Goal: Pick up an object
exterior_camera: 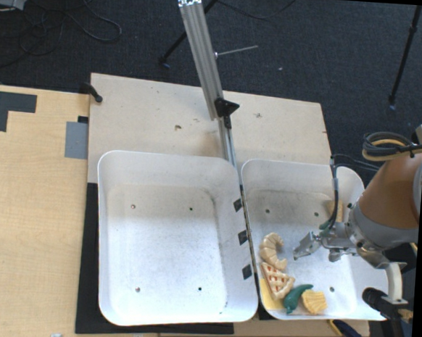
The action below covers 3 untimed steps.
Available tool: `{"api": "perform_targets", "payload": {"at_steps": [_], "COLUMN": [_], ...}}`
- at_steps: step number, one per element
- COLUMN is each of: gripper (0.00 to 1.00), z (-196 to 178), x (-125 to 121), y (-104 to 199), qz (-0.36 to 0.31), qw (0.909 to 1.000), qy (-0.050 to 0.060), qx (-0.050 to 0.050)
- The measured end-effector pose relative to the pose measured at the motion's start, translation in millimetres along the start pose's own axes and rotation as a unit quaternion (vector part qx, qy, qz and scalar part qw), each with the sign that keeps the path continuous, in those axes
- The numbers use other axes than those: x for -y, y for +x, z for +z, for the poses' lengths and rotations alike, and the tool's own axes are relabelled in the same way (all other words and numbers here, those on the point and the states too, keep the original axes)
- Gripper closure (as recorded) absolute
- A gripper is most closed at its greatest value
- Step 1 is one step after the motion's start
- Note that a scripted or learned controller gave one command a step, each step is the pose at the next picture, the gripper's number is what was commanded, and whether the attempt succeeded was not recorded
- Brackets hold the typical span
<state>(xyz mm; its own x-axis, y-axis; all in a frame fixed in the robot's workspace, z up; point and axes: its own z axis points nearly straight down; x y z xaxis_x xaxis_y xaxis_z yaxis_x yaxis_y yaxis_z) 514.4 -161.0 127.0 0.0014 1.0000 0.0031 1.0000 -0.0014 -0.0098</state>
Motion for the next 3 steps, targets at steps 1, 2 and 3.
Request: {"api": "perform_targets", "payload": {"at_steps": [1,2,3], "gripper": [1.00,1.00,1.00], "z": [-13.3,-63.9,-112.3], "x": [-0.4,-1.3,-6.9], "y": [-2.2,-13.6,-6.1], "qz": [0.003,0.004,-0.001], "qw": [1.0000,1.0000,1.0000], "qy": [-0.002,-0.006,-0.006], "qx": [0.001,0.002,0.002]}}
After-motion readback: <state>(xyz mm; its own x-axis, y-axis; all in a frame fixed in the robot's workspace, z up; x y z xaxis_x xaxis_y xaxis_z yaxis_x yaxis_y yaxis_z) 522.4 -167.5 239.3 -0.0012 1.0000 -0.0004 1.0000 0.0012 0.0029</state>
